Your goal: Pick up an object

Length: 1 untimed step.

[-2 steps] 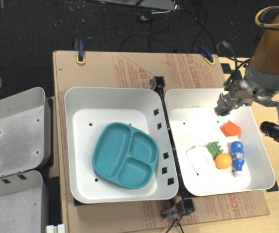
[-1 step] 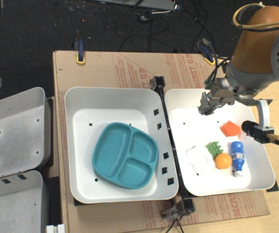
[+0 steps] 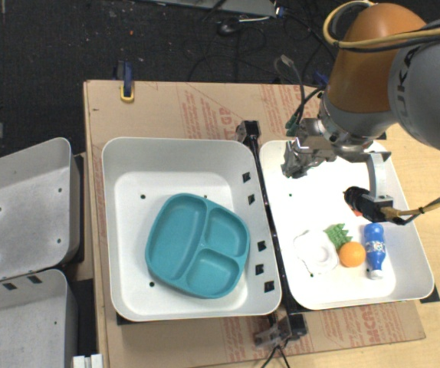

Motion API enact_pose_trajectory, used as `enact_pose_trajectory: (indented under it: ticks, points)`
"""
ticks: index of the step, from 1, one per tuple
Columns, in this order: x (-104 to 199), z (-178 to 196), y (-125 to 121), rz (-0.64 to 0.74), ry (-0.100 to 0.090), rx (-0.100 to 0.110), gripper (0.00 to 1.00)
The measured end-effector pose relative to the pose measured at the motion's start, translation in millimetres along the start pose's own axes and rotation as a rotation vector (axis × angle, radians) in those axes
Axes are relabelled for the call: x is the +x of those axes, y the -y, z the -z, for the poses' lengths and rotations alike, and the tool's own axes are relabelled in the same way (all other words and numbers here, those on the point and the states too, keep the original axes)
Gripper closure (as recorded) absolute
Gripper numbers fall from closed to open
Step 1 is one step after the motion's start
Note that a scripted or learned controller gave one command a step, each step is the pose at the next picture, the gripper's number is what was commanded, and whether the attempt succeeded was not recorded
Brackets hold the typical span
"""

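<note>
While the gripper (image 3: 295,162) hangs over the far left corner of the right bin (image 3: 412,286), its state unclear, the reach is on; next it must travel nearer, toward the orange ball (image 3: 351,254) and blue bottle (image 3: 374,250).

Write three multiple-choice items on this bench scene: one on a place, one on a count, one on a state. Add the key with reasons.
1. Where does the teal plate lie?
A. left bin
B. right bin
C. on the cardboard

2. How many compartments does the plate have?
A. two
B. three
C. five

3. How does the blue bottle rest?
A. upright
B. on its side
C. inside the plate

Key: 1 A, it sits within the left bin. 2 B, its ridges mark three sections. 3 B, it lies flat in the right bin beside the orange ball.
</note>
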State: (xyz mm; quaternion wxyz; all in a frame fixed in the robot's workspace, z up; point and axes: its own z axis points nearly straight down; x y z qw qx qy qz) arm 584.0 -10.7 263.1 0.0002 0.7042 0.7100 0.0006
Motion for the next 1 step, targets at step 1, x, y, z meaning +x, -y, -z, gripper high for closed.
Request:
enact_pose_trajectory:
  ticks: [1]
  points:
    - [63.2, -12.6, 4.3, 0.001, -0.001, 0.003, 1.0]
